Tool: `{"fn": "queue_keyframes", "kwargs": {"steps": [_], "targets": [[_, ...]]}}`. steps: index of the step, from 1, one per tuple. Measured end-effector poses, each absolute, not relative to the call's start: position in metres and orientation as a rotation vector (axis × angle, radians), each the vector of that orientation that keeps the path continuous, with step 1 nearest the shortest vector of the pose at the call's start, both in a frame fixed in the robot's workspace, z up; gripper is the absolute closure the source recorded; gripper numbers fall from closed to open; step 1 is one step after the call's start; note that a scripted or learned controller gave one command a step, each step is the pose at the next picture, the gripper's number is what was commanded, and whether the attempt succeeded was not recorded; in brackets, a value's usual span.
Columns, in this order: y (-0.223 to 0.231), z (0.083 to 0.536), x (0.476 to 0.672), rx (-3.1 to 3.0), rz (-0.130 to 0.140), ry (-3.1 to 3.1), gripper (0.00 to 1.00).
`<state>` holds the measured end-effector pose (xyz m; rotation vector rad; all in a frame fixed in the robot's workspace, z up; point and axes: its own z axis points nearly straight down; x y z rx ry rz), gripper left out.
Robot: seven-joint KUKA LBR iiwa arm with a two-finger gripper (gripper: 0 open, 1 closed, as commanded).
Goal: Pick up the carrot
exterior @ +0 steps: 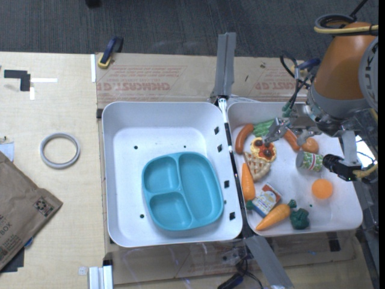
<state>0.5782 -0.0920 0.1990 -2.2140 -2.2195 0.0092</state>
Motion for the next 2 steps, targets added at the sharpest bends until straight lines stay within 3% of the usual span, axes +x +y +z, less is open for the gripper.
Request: {"fn": "queue_keyframes", "kwargs": {"steps": [1, 2], "targets": [[-0.151, 0.224, 0.622, -2.094, 0.006, -2.34, 0.0], [-0.185, 0.175, 0.574, -2.524, 0.01, -1.861, 0.0]]}}
